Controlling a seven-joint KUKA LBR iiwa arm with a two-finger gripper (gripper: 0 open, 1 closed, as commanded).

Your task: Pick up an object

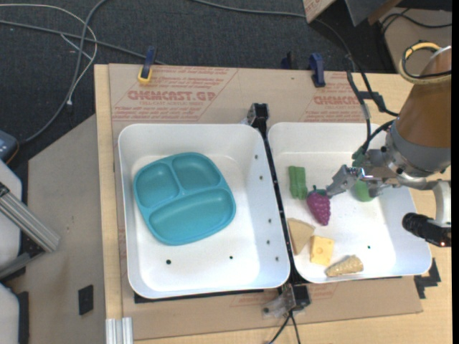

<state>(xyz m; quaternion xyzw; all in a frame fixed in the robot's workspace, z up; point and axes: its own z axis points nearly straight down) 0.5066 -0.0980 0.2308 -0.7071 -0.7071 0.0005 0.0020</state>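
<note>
Gripper (337,185) hangs low in the right bin (401,267) — beside the purple grapes (319,207); open or closed, I cannot tell.

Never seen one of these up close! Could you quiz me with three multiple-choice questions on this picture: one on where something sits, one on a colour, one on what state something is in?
1. Where is the divided plate?
A. in the left bin
B. in the right bin
C. on the floor

2. What colour is the grape bunch?
A. orange
B. purple
C. white

3. How does the gripper stand to the grape bunch?
A. lifting it high over the left bin
B. above the right bin, close beside the bunch, which lies on the bin floor
C. parked over the plate

Answers:
1 A: the teal plate lies in the left bin.
2 B: its berries are purple.
3 B: the gripper's tip hangs just up-right of the bunch.
</note>
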